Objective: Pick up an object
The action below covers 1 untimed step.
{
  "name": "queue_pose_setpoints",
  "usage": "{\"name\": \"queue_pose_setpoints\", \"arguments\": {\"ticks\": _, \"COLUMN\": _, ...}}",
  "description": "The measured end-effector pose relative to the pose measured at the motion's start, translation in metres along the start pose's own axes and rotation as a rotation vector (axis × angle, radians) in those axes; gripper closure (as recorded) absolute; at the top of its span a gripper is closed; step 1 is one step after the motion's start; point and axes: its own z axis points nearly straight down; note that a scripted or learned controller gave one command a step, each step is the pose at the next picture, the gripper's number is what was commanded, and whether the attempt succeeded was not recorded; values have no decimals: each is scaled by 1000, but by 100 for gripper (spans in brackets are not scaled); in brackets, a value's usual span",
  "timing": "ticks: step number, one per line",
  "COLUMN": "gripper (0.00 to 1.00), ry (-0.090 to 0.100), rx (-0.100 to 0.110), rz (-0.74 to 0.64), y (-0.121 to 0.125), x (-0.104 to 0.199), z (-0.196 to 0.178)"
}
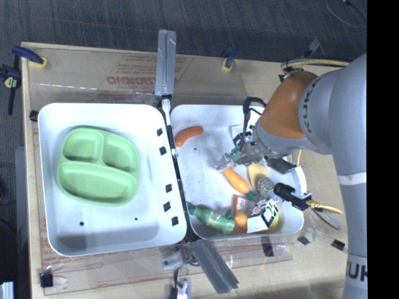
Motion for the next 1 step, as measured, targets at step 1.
{"name": "queue_pose_setpoints", "arguments": {"ticks": 1, "gripper": 100, "ry": 2, "rx": 3, "rz": 177, "y": 43, "x": -22, "z": -115}}
